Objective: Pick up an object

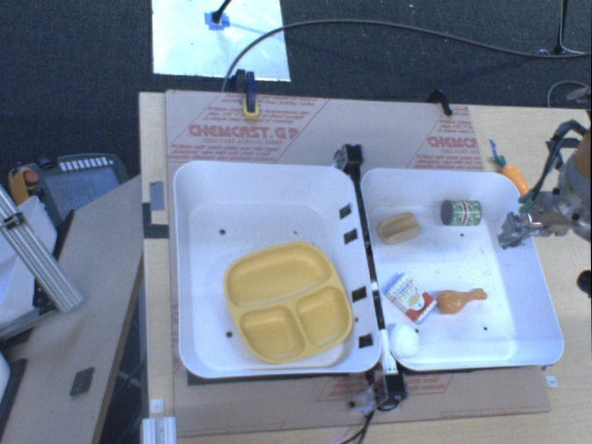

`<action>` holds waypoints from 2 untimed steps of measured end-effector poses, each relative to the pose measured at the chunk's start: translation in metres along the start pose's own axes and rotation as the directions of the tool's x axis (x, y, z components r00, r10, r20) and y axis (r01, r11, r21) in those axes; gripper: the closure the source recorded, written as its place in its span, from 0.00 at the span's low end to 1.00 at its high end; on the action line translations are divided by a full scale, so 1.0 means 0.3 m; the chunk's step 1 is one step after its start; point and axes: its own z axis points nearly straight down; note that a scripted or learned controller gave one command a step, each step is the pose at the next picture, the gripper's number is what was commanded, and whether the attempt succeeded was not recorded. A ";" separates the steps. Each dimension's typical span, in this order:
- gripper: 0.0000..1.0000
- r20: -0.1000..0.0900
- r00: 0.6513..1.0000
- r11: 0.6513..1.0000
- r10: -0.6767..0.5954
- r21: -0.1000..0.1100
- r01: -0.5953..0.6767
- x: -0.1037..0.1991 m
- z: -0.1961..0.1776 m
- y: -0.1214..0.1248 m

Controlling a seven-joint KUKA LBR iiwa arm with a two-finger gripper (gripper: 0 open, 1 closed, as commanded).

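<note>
The right bin (518, 248) holds a tan bread roll (398, 228), a small green and grey can (461, 213) lying on its side, a red and white carton (408, 298), an orange chicken drumstick (458, 300) and a white egg (404, 339) in the near left corner. My gripper (514, 230) hangs at the bin's right rim, to the right of the can and apart from every object. Nothing shows between its fingers.
A yellow three-compartment tray (287, 300) lies in the left bin (203, 248). A black divider strip (363, 248) runs between the bins. A small orange item (511, 172) lies on the bench past the right bin's far corner.
</note>
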 end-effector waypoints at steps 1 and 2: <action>1.00 0.000 1.000 1.000 -0.001 0.000 0.001 -0.027 -0.179 0.031; 1.00 -0.004 1.000 1.000 -0.006 0.005 0.006 0.155 -0.135 0.047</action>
